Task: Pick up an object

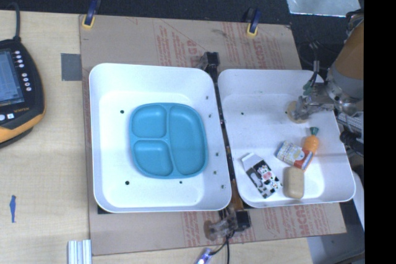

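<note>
Nearest the camera, at the front of the right bin (346,191), lie four loose things in a huddle: a tan block (294,183), a black-and-white card (262,176) just left of it, a small pale packet (288,152) behind, and an orange carrot toy (308,148) touching that packet on its right. Any of the four would serve as my object, and none is in my grip. Beside them, the left bin (102,133) holds one blue divided plate (167,140) with three compartments. Farther back in the right bin hangs my tool (301,109), low over bare white floor, well apart from the huddle; whether it is released or clenched I cannot tell at this size. I judge I am at the approach step, with nothing lifted yet. The next move calls for coming forward over one chosen piece, probably the carrot toy as the closest, and descending squarely on it. Beyond, one teach pendant (15,93) rests on the table (43,195), and two clamps (91,12) pin the board's far edge.
</note>
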Motion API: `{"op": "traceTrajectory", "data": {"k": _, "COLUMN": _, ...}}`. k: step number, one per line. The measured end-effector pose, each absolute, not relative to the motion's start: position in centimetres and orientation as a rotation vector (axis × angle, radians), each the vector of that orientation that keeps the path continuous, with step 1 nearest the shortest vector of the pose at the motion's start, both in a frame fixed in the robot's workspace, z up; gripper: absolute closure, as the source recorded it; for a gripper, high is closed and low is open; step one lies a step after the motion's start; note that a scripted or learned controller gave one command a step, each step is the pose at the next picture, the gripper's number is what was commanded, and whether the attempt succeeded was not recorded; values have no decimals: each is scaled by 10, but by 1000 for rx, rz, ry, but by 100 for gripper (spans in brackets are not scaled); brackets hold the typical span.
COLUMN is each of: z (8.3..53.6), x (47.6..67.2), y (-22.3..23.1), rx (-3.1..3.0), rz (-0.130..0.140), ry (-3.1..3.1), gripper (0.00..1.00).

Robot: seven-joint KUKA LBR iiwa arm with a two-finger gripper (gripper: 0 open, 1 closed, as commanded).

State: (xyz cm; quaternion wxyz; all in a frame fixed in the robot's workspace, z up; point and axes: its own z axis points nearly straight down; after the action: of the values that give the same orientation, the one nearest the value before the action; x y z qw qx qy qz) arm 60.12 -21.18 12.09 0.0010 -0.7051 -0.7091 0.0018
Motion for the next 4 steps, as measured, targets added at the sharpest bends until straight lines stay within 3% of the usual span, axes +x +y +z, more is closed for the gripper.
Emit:
{"op": "traceTrajectory", "data": {"k": 1, "z": 236, "x": 591, "y": -164, "rx": -2215, "rz": 0, "ry": -2227, "gripper": 0}}
{"op": "traceTrajectory", "data": {"k": 2, "z": 161, "x": 598, "y": -211, "rx": -2215, "rz": 7, "ry": -2224, "gripper": 0}}
{"op": "traceTrajectory", "data": {"k": 3, "z": 210, "x": 525, "y": -212, "rx": -2216, "rz": 3, "ry": -2224, "gripper": 0}}
{"op": "traceTrajectory", "data": {"k": 4, "z": 106, "x": 536, "y": -211, "rx": -2212, "rz": 6, "ry": -2225, "gripper": 0}}
